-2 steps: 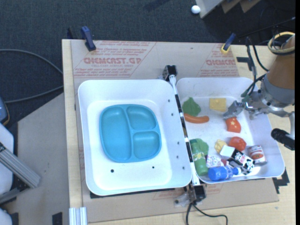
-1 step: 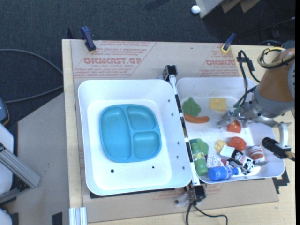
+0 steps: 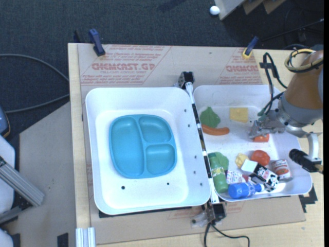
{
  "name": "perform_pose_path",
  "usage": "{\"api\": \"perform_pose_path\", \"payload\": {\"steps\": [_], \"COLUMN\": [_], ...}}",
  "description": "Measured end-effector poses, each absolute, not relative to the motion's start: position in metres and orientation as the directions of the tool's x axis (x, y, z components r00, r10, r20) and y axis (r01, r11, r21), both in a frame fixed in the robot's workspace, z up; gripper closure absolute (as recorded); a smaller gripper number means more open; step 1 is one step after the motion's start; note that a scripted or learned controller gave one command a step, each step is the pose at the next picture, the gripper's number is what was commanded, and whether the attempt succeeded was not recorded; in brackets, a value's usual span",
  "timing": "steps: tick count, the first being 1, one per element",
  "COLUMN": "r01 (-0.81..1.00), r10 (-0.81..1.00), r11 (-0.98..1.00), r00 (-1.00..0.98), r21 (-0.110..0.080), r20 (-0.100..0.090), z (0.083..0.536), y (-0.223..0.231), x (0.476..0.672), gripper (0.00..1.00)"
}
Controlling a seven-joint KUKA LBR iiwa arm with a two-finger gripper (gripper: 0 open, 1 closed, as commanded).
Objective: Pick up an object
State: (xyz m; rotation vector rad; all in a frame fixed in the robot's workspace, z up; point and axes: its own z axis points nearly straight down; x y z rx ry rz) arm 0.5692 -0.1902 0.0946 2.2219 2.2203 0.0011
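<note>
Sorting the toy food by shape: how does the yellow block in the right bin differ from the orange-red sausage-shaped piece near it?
The yellow block is squarish and flat-sided; the sausage-shaped piece is long, thin and rounded. The block is pale yellow, the sausage piece orange-red. The block lies nearer the bin's far wall; the sausage piece lies closer to the middle, just below the green leafy toy. Both rest on the floor of the right bin, apart from each other.

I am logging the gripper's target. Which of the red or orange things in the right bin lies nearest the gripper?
The small red piece directly beneath the gripper; the orange sausage and red tomato lie apart.
</note>
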Motion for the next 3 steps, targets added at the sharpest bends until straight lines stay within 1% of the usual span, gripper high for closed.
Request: {"api": "perform_pose_path", "payload": {"steps": [1,2,3], "r01": [1.0,1.0,1.0], "r10": [1.0,1.0,1.0], "r11": [0.001,0.002,0.001], "r00": [-0.001,-0.002,-0.001], "r21": [-0.002,0.001,-0.003], "r20": [0.001,0.001,0.001], "z": [0.128,0.185,0.184], "y": [-0.138,-0.06,-0.027], "x": [0.561,0.595,0.56], "gripper": [1.0,1.0,1.0]}}
